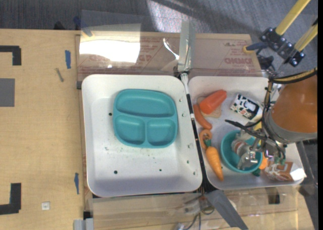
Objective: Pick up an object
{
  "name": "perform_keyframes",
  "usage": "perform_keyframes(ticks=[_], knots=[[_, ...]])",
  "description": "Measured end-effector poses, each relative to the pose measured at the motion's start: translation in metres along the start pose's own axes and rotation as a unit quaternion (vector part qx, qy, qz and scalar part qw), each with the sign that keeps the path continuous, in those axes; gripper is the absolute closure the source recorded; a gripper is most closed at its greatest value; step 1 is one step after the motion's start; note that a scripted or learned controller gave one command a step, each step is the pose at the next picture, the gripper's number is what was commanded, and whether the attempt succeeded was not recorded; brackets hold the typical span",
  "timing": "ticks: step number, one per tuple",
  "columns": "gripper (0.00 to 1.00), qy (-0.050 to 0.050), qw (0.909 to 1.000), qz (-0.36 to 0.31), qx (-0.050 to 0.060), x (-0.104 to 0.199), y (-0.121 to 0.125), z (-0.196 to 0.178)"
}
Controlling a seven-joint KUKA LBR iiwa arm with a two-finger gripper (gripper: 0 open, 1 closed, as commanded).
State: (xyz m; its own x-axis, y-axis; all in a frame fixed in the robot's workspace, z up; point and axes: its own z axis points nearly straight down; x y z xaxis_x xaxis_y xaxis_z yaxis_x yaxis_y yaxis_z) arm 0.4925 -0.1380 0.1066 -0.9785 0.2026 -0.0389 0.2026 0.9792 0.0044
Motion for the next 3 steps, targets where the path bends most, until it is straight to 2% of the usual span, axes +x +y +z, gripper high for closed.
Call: perform_keyframes(ticks=[1, 2, 3], knots=[[1.00, 0.010, 0.9993, 0.035, 0.004, -0.029, -0.037, -0.147], [1.00, 0.023, 0.9991, -0.035, 0.000, 0.003, -0.022, -0.004], [1.00, 0.008, 0.9980, -0.063, 0.002, -0.030, 0.013, 0.012]])
